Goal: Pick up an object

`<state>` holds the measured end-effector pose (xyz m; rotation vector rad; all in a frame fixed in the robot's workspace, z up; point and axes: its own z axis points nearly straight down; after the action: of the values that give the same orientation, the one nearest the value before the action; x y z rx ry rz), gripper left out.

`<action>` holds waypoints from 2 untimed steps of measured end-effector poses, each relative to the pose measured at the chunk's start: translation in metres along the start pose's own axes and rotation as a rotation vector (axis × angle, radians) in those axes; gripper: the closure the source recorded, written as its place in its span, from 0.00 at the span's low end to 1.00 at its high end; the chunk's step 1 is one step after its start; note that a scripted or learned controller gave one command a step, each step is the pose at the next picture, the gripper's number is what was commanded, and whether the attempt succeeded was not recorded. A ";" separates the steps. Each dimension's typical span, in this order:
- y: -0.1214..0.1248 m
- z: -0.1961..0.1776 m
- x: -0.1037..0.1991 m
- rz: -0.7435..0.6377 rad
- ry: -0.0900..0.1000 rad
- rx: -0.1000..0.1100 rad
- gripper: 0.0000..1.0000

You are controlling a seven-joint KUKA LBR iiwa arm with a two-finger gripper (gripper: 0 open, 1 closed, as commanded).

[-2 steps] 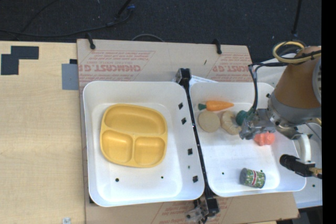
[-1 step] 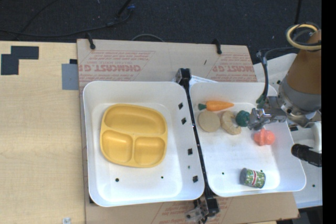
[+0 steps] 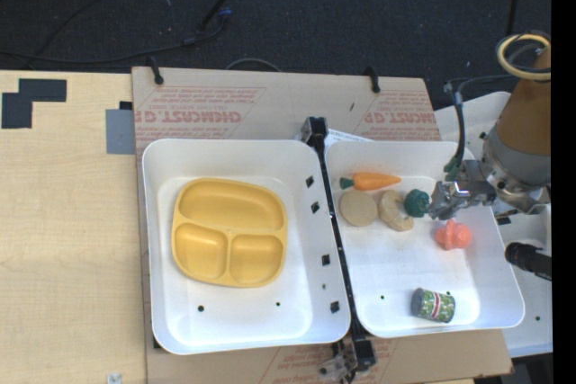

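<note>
The pink object (image 3: 454, 236) lies in the right bin (image 3: 396, 301), just below the end effector (image 3: 447, 201), which hangs low beside a dark green piece (image 3: 417, 201); whether it is open or closed cannot be told. An orange carrot (image 3: 373, 181), two beige pieces (image 3: 358, 209) and a small can (image 3: 434, 305) share that bin, while the left bin (image 3: 180, 310) holds a yellow divided plate (image 3: 229, 231).

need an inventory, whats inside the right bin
In the right bin: carrot, two pale lumps, green ball, pink piece, small can. The gripper covers whatever lies beneath it.
</note>
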<state>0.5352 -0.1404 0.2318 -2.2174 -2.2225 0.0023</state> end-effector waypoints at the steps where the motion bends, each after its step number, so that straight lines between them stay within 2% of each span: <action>1: 0.002 -0.008 0.053 -0.003 0.002 0.002 1.00; 2: 0.005 -0.013 0.105 -0.004 0.001 0.001 1.00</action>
<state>0.5404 -0.0353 0.2449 -2.2121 -2.2250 0.0025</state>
